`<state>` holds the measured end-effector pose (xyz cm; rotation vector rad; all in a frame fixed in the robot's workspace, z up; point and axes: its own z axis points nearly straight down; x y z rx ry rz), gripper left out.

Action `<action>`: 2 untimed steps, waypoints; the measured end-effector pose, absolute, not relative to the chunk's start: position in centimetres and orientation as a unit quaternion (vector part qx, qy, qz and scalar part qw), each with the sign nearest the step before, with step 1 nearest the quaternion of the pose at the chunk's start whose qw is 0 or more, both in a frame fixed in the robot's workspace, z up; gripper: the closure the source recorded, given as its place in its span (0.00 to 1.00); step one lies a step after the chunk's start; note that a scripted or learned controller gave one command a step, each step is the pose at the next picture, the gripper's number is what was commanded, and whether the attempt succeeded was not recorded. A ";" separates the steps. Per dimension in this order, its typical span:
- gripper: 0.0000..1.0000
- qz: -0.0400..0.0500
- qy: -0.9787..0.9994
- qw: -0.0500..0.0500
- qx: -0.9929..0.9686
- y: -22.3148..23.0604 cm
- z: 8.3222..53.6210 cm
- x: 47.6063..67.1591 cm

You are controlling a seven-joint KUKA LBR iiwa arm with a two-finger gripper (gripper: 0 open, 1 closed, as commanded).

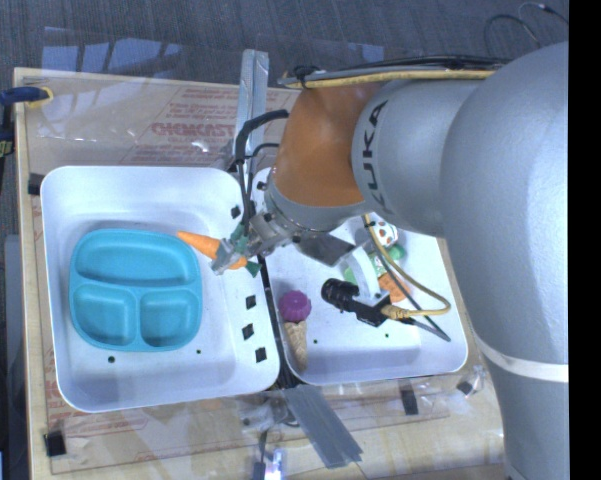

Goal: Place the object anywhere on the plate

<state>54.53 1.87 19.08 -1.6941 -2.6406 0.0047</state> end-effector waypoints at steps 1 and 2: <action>1.00 0.001 -0.882 0.001 -0.472 11.0 18.1 54.8; 0.00 0.001 -0.881 0.000 -0.472 10.9 18.1 54.8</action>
